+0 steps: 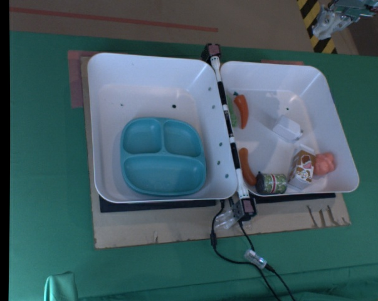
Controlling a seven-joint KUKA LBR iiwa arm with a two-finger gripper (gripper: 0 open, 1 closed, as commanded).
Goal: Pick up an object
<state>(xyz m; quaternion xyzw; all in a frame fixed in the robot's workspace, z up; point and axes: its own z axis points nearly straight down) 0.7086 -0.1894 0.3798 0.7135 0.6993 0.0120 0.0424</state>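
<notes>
The right bin [330, 99] holds several small objects. An orange carrot [241, 110] with a green top lies by the bin's left wall. A white block [287, 128] sits near the middle. Along the front lie an orange sausage-shaped piece [244, 165], a dark can [271, 182] on its side, a small brown-and-white carton [303, 168] and a pink-orange lump [326, 162]. My gripper [346, 8] hangs far up at the top right, beyond the bins and well away from every object. Nothing is seen in it.
The left bin [113, 80] holds a teal divided plate [163, 156]. A strip with black-and-white marks [225, 121] runs between the bins. Cables [251, 256] trail off the front of the cardboard base. Yellow-and-black hazard tape [309, 2] marks the floor at the top right.
</notes>
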